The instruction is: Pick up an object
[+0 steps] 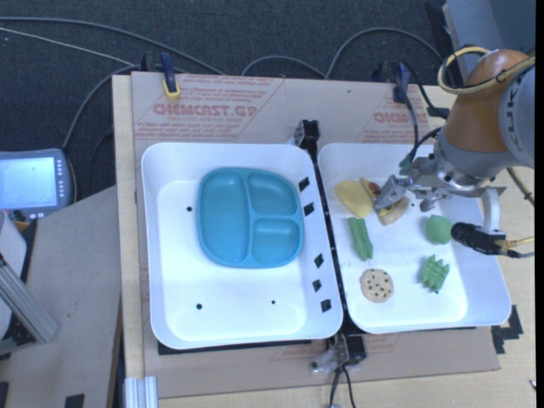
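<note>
Round brown cookie (376, 285) sits nearest, low in right white bin (484, 308). Hand (393, 201) is down over small tan lump (392, 214) beside yellow wedge (354, 197); can't tell its opening or grip. Best centre over lump, close squarely, lift straight, avoid wedge.

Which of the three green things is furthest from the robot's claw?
The spiky green piece near the right bin's front edge; the long green one and rounded one lie closer to the gripper.

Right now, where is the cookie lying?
The cookie lies in the right bin, near its front-left corner, below the green pickle-like piece and left of the spiky green item.
</note>
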Robot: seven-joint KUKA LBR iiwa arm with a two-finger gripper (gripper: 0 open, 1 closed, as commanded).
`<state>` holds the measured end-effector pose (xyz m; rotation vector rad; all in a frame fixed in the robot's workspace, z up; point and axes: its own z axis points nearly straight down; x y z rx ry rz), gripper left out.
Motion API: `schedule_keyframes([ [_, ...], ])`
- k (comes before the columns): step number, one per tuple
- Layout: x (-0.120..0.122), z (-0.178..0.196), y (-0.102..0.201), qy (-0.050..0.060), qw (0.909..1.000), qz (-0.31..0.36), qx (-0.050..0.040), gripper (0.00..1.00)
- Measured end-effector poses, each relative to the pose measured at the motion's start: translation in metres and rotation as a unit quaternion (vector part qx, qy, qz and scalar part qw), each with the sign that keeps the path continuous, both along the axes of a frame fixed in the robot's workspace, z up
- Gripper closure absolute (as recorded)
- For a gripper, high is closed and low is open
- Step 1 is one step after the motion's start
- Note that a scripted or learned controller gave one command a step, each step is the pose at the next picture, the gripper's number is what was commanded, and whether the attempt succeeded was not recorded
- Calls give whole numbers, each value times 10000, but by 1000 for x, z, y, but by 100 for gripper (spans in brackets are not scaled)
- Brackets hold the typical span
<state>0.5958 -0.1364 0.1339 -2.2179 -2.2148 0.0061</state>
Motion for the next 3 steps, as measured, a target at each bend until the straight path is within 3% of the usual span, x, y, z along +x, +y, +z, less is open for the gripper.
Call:
schedule_keyframes([
  [1,-1,-52,1,-7,10000,7,0,0],
  [2,1,-38,1,-36,10000,4,-4,100],
  [3,10,14,-6,-67,10000,9,-20,100],
])
